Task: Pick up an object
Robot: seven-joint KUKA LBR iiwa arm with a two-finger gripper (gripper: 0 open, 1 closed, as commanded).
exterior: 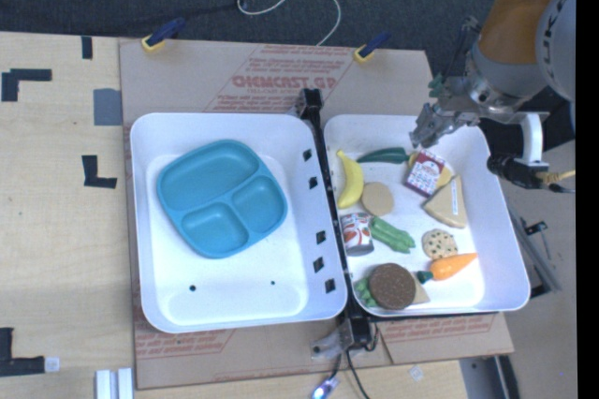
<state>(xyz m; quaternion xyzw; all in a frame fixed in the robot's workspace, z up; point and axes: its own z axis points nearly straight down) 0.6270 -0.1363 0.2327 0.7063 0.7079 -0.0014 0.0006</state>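
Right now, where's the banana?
In the right bin, near its left wall: the banana lies just left of the round tan cookie, above the small can.

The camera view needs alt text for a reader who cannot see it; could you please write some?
The gripper hangs over the back of the right bin, above toy food including a banana, red box and carrot. The left bin holds a blue divided plate.
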